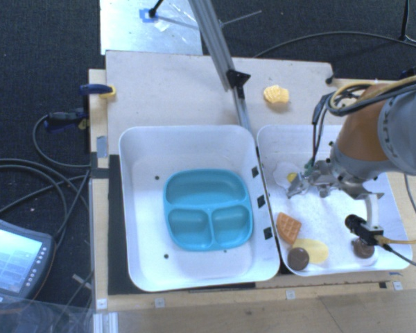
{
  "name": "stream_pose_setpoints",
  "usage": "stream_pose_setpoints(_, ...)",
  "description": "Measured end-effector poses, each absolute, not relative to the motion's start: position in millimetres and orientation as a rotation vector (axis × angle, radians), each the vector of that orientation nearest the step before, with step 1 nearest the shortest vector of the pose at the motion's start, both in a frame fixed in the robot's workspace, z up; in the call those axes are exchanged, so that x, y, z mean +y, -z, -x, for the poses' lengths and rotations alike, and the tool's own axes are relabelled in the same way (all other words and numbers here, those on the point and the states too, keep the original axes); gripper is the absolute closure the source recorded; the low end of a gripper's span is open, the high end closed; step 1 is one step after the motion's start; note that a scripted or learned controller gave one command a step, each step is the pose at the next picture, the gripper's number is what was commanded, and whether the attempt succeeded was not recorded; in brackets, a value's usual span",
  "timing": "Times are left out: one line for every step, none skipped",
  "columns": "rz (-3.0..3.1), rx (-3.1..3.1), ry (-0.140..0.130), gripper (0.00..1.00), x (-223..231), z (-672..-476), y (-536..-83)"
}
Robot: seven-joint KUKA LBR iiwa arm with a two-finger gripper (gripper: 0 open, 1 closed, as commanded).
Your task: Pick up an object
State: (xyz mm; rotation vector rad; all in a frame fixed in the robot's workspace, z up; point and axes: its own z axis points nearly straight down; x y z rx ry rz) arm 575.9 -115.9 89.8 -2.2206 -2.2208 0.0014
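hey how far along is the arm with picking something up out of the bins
Done: the arm has reached over the right bin, and its gripper sits low near a small yellow piece at the bin's left side. In hand: nothing visibly lifted. Left: the whole pick. The waffle-like piece, the pale yellow piece and the brown round piece lie on the bin floor; the blue tray is in the left bin.

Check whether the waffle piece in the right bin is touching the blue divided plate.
Apart. The camera view shows the waffle piece lying in the right bin, while the blue divided plate sits in the left bin, with both bin walls between them.
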Motion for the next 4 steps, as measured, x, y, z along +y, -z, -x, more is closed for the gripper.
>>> stream_pose_setpoints(2.223, -2.222, 0.004, 1.00, -115.8, -577.1, -101.7)
stream_pose_setpoints(2.218, -2.232, 0.007, 1.00, -106.6, -574.7, -158.6)
stream_pose_setpoints(2.219, -2.233, 0.007, 1.00, -106.8, -576.8, -211.7)
stream_pose_setpoints(2.210, -2.234, 0.005, 1.00, -55.1, -585.4, -206.0)
